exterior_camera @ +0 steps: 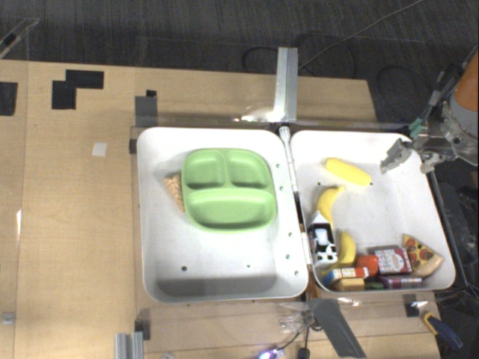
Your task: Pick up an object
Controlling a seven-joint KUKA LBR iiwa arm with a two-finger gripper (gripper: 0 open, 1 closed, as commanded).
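Camera view: gripper [408,154] at the right bin's [389,200] upper right rim.
You can't tell its state; arm cut off. Yellow banana [347,172] lies nearby; label [390,260] writing is unreadable.

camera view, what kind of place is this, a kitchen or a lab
Most likely a robot lab bench, not a kitchen: two white bins are fixed to a wooden bench, the arm's tool hangs over toy food like a yellow banana, and cables trail across the carpet.
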